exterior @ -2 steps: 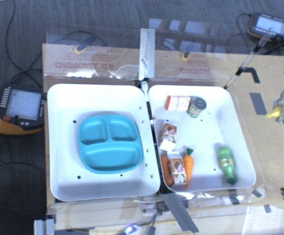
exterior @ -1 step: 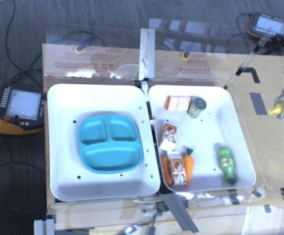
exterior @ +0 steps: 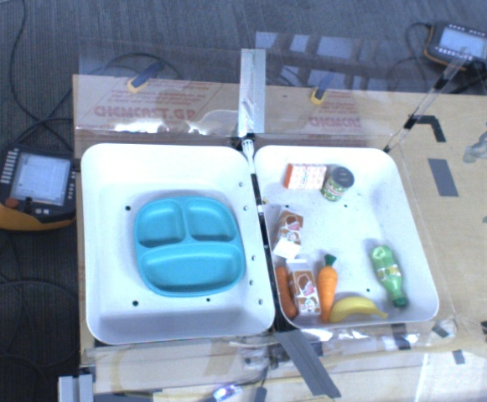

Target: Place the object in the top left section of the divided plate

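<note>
A blue divided plate point(exterior: 189, 245) lies in the left white bin point(exterior: 109, 182), with two small sections at its top and one large section below. The right bin point(exterior: 394, 191) holds the loose objects: an orange-and-white box point(exterior: 305, 176), a small green can point(exterior: 337, 182), a brown snack packet point(exterior: 289, 227), a carrot point(exterior: 327, 281), a banana point(exterior: 355, 308), a green bottle point(exterior: 388, 275), a sausage point(exterior: 284, 290) and a red carton point(exterior: 305, 286).
A metal divider strip point(exterior: 251, 99) runs up from between the bins. A teach pendant point(exterior: 33, 187) lies left of the bench, and another handheld device point(exterior: 459, 44) sits at the top right. Cardboard and tape surround the bins.
</note>
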{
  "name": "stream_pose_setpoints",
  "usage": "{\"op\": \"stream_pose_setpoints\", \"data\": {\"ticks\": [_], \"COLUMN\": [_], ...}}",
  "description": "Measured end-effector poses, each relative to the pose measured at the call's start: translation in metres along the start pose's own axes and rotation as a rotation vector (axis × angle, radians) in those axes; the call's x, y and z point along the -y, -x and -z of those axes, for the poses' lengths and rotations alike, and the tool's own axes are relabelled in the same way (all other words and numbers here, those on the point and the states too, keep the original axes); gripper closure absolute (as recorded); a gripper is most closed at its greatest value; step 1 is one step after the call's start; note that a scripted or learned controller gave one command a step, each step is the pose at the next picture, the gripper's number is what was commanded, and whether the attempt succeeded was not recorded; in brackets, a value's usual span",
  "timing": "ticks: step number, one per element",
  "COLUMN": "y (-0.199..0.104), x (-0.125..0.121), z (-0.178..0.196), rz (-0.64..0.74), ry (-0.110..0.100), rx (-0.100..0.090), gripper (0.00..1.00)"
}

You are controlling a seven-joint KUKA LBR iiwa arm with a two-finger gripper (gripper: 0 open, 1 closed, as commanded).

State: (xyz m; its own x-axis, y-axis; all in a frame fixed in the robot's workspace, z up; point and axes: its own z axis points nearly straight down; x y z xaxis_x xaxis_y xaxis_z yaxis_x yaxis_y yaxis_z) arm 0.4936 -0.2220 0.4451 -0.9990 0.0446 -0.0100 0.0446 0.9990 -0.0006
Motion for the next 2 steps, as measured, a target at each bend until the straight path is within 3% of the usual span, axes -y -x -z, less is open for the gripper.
{"op": "stream_pose_setpoints", "data": {"ticks": [1,2], "y": [-0.0079,-0.0078], "x": [0.0009,0.0007], "z": [-0.0102,-0.0102], "rz": [0.085,0.086], "ry": [-0.001,0.000], "rx": [-0.006,-0.006], "gripper": [0.00,0.00]}}
